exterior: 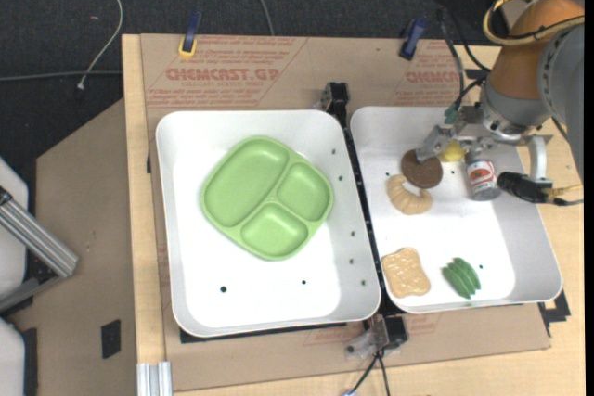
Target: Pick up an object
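Apparently, the gripper hangs over the brown disc in the right bin.

Whether it is apart, together or clamped, I cannot tell (the wrist hides it). The disc overlaps a tan pastry piece; it looks light, stiff and flat, so its rim seems the likeliest place to pinch. Just right of the disc stands a small can, smooth and likely to roll; nearer the camera lie a cracker and a green leafy toy. The bin floor looks slick, with little room about the disc.

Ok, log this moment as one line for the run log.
arm: over right white bin | gripper: above brown round object | grasp: unconfirmed | left bin: green divided plate
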